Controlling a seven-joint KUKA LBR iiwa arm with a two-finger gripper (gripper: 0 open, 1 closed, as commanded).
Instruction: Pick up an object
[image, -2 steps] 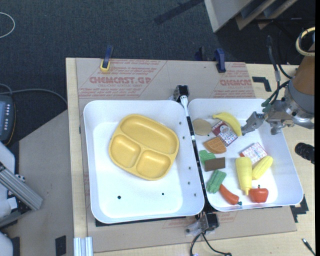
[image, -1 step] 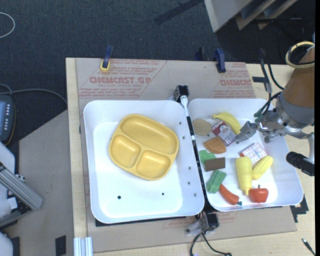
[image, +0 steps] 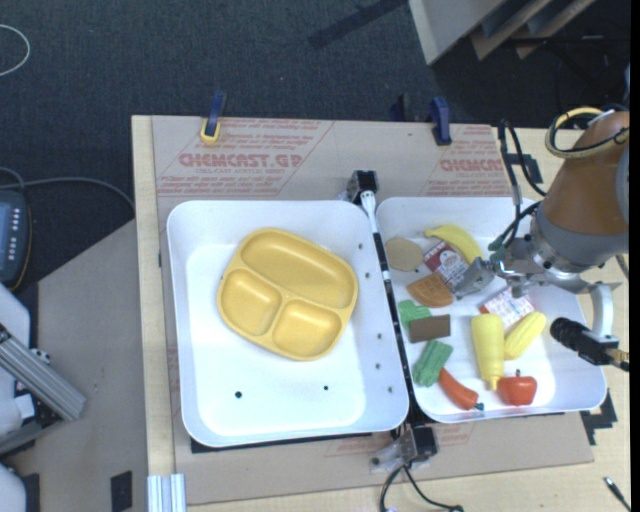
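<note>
Gripper (image: 487, 272) low over right bin (image: 590, 385), its opening impossible to tell, toy foods crowded at its seven o'clock, banana (image: 452, 238) at eleven o'clock, yellow divided plate (image: 287, 292) in left bin (image: 200, 380)

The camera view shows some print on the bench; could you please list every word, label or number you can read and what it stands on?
"CHEMCAST G.P": red print on the brown board behind the left bin.
"CHEMCAST": the same red print, partly cut off, on the board behind the right bin.
Smaller red lines under both: too blurred to read.
Red and white packet in the right bin: print too small to read.
</note>
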